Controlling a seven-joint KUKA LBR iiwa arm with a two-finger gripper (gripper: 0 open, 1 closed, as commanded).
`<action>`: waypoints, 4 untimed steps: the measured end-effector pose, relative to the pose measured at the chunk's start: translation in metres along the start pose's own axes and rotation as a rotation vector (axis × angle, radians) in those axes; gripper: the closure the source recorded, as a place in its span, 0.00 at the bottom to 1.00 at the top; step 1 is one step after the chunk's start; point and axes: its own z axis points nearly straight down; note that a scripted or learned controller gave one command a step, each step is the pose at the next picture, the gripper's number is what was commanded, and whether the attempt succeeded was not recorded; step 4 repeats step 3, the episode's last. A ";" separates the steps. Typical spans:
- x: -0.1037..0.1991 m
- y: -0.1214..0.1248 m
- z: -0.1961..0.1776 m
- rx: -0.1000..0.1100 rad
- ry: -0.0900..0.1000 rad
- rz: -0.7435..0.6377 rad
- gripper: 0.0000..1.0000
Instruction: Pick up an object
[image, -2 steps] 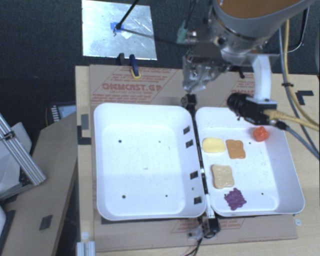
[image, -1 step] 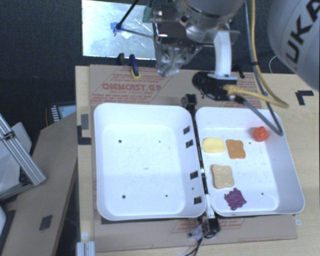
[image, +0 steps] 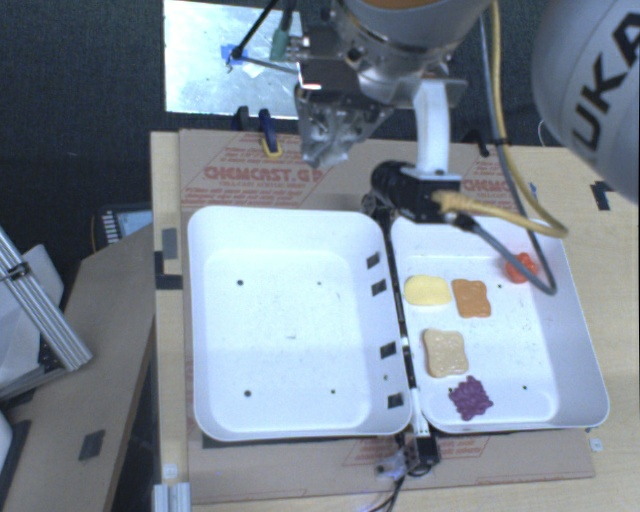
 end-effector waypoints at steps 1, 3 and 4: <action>-0.001 0.001 -0.012 -0.003 0.001 0.000 1.00; -0.123 -0.043 0.045 0.003 -0.005 0.017 1.00; -0.123 -0.043 0.045 0.003 -0.005 0.017 1.00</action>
